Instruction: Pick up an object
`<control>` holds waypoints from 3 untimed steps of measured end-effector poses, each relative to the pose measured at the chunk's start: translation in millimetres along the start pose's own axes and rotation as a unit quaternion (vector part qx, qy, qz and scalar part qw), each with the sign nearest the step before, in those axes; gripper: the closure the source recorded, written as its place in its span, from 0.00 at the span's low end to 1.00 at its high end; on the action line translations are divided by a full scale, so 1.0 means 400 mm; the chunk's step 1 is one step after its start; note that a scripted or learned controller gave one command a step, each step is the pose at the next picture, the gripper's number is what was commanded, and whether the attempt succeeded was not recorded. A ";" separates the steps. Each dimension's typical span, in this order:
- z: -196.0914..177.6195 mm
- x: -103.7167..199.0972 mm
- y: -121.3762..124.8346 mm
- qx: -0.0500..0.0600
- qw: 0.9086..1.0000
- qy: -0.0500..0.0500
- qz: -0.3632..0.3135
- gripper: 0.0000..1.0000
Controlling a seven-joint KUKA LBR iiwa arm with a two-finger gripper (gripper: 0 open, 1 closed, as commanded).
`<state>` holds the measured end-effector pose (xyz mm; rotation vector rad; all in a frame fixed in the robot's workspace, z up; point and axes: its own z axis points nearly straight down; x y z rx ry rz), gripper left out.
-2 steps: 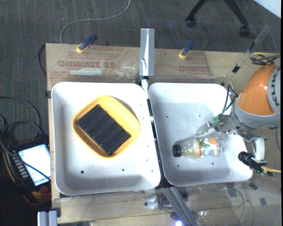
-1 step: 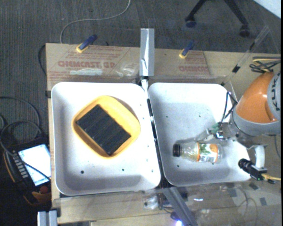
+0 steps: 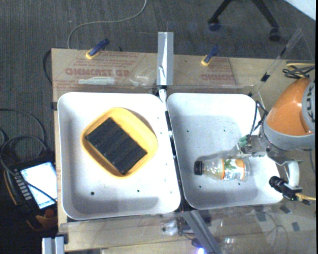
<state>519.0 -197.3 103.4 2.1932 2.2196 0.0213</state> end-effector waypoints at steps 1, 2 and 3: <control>0.000 0.000 0.000 0.000 1.000 0.000 0.000 0.00; 0.025 0.124 -0.038 0.002 0.995 -0.002 -0.104 0.00; 0.026 0.032 -0.030 0.003 0.997 0.001 0.071 0.00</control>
